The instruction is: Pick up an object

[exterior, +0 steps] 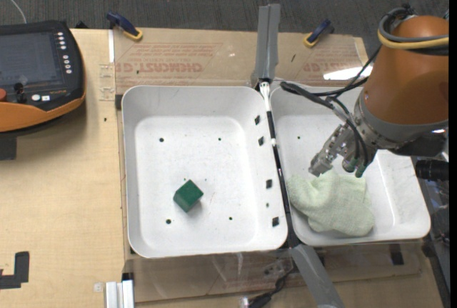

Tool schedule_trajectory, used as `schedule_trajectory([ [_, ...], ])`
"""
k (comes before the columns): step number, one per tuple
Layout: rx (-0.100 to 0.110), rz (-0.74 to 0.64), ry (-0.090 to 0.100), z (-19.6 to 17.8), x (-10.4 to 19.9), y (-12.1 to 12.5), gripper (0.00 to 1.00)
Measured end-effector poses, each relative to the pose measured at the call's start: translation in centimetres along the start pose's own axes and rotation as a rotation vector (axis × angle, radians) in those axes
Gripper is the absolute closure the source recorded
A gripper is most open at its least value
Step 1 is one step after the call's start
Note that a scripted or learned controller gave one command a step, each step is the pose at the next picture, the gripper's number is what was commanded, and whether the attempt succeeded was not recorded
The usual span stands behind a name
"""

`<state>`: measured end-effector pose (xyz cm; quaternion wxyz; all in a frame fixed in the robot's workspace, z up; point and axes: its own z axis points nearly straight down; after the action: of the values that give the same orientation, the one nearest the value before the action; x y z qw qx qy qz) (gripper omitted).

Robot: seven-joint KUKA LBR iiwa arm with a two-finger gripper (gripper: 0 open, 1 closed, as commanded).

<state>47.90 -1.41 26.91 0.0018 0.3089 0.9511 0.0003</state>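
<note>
- Bench: two shallow white bins sit side by side on a wooden bench top; left bin [143,156], right bin [400,221].
- Left bin holds one small green block [188,196], lying toward the front of the bin floor, well apart from the arm.
- Right bin holds a pale green cloth [335,205], crumpled against the front wall.
- The arm [414,78] reaches in from the right, over the right bin.
- The gripper [339,162] hangs just above the cloth's upper edge; contact cannot be confirmed.
- Gripper state: its two tips appear a little apart; nothing is seen between them.
- An orange and black control pendant [32,74] lies on the bench at far left.
</note>
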Motion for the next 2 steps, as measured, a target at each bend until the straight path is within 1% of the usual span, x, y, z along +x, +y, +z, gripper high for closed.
schedule_trajectory([
  [1, -0.001, -0.346, 0.001, -0.4, 0.8, 3.5, 1.00],
  [2, 0.002, -0.117, 0.003, 0.6, 2.7, 6.8, 1.00],
])
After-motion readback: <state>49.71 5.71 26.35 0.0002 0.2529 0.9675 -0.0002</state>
